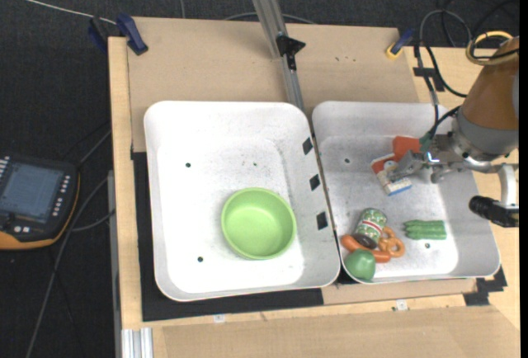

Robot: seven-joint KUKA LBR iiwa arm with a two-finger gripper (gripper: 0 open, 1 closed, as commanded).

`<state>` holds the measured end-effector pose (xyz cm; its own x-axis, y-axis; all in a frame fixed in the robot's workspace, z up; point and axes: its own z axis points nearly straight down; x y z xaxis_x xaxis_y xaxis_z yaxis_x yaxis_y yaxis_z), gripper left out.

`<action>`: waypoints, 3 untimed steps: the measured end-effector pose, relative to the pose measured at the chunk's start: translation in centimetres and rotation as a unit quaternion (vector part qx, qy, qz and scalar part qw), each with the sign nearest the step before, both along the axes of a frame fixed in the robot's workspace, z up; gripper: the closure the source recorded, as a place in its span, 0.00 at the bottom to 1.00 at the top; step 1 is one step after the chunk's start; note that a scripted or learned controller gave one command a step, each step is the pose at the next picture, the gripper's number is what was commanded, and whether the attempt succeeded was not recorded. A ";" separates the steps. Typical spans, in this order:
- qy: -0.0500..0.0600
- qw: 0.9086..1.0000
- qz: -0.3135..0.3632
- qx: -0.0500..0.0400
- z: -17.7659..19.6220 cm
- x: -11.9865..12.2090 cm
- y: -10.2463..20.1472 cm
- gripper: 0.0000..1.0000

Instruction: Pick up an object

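Reaching in over the right bin [462,266], gripper [402,172] low near the bin's middle; finger state impossible to tell. Just beside the fingertips, an orange block [405,145] and a small grey-and-blue object [394,182]. Nearer the bin's front edge: green ridged piece [425,229], round patterned can [371,223], orange scissors [381,246], green ball [360,265]. Over in the left bin [177,146], a green bowl [258,223].

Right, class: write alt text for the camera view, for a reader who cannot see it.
A grey and orange robot arm reaches from the right into the right white bin, its gripper low over small objects near an orange piece. Nearer the front lie a green toy and a cluster of small items; the left bin holds a green bowl.
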<state>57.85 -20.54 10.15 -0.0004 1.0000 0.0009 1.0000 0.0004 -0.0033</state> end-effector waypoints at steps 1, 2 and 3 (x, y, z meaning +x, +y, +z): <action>-0.003 1.000 0.000 -0.001 1.3 0.1 0.0 1.00; -0.004 1.000 0.000 -0.001 5.8 0.5 -0.6 1.00; -0.004 1.000 0.000 -0.001 11.4 0.9 0.3 1.00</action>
<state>58.80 -20.22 21.51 -0.0013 1.0000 -0.0012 1.0000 0.0013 0.0057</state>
